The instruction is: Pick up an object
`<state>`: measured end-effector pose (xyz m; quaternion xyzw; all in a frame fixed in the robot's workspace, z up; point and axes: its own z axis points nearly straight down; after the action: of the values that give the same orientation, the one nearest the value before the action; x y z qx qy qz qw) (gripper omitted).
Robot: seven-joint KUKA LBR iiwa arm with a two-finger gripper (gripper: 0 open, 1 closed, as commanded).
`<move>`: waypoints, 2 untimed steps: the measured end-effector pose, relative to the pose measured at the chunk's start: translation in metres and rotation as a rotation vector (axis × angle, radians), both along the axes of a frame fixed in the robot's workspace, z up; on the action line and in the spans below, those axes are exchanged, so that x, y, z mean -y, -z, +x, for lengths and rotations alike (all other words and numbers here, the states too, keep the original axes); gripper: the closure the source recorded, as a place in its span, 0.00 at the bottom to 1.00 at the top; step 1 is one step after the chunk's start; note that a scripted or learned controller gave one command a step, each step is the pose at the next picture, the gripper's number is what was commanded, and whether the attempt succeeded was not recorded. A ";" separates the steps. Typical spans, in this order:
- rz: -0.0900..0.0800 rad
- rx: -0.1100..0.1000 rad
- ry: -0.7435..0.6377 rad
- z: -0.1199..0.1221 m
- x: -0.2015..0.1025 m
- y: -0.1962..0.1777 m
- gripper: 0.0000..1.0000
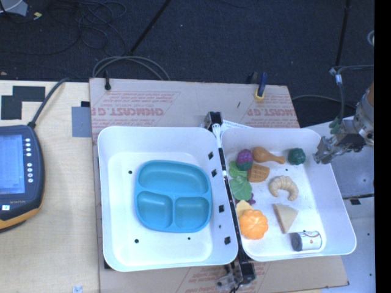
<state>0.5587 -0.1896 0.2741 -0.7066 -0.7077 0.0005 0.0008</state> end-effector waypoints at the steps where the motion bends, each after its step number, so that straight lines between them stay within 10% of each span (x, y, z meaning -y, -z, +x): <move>1: -0.005 0.017 0.002 -0.073 -0.004 -0.163 1.00; 2: -0.003 0.013 -0.002 -0.083 -0.033 -0.271 1.00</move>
<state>0.4757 -0.1568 0.5452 -0.7058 -0.7084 -0.0029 -0.0050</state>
